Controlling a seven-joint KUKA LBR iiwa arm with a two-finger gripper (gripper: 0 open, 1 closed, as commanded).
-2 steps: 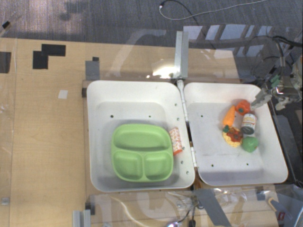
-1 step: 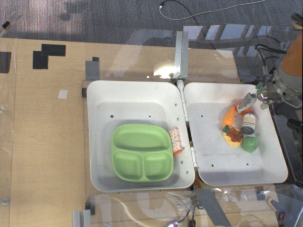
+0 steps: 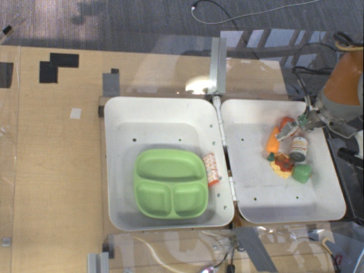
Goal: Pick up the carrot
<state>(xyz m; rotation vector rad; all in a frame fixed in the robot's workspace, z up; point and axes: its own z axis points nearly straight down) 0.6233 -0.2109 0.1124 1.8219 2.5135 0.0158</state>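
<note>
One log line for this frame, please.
end effector over right bin | beside carrot | carrot lying in bin | green plate in left bin

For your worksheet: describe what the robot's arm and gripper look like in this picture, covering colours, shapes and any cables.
The arm is grey with a rounded orange band above the wrist. Its small gripper is metallic grey with dark parts. Black cables loop behind the arm.
</note>
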